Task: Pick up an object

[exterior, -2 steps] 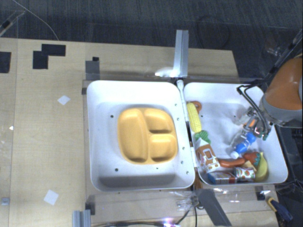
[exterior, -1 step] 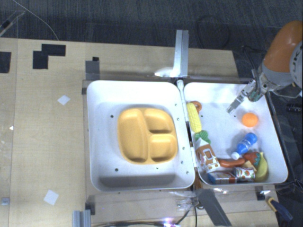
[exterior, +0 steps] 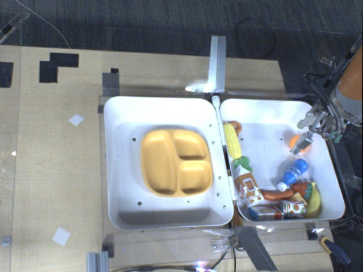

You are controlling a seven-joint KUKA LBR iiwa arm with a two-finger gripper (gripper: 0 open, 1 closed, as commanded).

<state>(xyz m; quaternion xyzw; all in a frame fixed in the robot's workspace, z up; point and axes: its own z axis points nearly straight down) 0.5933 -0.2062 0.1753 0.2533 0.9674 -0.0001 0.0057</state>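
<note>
- The gripper (exterior: 315,124) hangs by the right bin's (exterior: 266,115) right edge, just above a small orange object (exterior: 300,144).
- Whether its fingers grip anything, I cannot tell.
- Judged so, lifting is not yet done.

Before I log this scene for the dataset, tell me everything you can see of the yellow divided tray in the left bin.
The yellow divided tray looks like smooth moulded plastic, mustard yellow, with rounded corners. It has three hollows: one long compartment down its left side and two smaller ones stacked on the right. It lies flat, open side up, near the middle of the left bin, resting on the white floor and apart from the walls. Nothing sits in it or touches it. The pincer is far away, over the right bin.
</note>
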